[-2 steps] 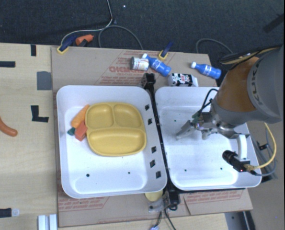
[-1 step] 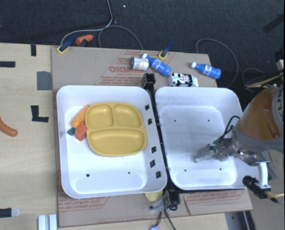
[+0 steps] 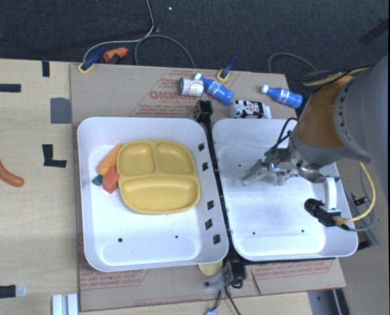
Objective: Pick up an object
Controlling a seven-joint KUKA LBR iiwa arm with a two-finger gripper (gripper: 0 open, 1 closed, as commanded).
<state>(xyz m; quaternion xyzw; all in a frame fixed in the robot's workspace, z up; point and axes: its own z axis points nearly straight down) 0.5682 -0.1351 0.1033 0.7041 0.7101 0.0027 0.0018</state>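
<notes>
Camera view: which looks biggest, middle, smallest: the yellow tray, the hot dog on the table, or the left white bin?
Largest to smallest:
1. left white bin
2. yellow tray, lying inside that bin
3. hot dog, out on the wooden table

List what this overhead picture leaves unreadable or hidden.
- Gripper fingers: small, blurred against the right bin.
- Orange and red pieces: partly tucked under the yellow tray.
- Bottle labels: too small.
- Arm base: cut off by the right edge.
</notes>
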